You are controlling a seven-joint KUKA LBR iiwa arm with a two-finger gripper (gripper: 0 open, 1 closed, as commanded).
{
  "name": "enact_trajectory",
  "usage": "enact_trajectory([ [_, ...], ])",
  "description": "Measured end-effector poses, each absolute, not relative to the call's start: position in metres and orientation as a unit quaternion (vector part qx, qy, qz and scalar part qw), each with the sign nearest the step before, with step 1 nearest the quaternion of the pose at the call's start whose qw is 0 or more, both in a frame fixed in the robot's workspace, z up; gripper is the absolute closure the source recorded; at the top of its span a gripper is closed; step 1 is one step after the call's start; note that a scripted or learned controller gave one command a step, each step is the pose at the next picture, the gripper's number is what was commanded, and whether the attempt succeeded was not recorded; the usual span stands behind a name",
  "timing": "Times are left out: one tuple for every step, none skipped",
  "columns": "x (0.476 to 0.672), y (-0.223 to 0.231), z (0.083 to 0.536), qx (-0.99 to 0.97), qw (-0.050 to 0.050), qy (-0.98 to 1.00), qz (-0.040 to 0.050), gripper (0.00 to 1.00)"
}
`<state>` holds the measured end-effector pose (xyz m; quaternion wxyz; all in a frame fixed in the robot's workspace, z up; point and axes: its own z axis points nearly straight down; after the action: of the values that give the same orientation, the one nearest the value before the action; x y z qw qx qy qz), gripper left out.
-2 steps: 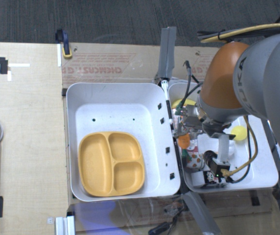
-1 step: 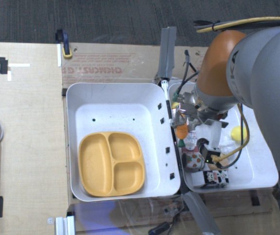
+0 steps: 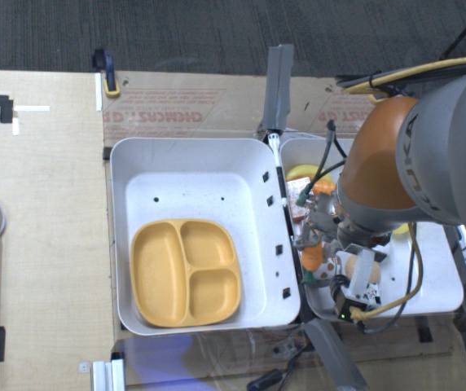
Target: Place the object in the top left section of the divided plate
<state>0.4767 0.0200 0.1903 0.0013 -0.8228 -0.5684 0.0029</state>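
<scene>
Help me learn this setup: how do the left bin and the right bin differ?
The left bin holds one yellow divided plate; the right bin holds several small things, among them a yellow item and an orange item. The left bin lies in open view; the right bin is largely covered by the arm. Both are white, shallow and sit side by side.

- The arm [image 3: 453,137]: broad, rounded grey casing with a smooth, dull finish.
- An orange band [image 3: 380,149]: glossy and domed, above the wrist.
- A darker grey ring [image 3: 371,214] under that band.
- Thin black cables [image 3: 327,163] curl beside it.
- The hand [image 3: 314,239]: small, grey metal parts.
</scene>
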Motion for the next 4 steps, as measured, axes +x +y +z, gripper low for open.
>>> enact_trajectory([
  [0.478, -0.018, 0.270, -0.793, 0.000, -0.609, 0.0016, 1.00],
  [0.476, -0.010, 0.190, -0.937, 0.001, -0.348, 0.0040, 1.00],
  [0.477, 0.018, 0.190, -0.992, 0.000, -0.124, 0.0029, 1.00],
  [0.478, -0.035, 0.248, -0.988, 0.000, -0.153, 0.0021, 1.00],
])
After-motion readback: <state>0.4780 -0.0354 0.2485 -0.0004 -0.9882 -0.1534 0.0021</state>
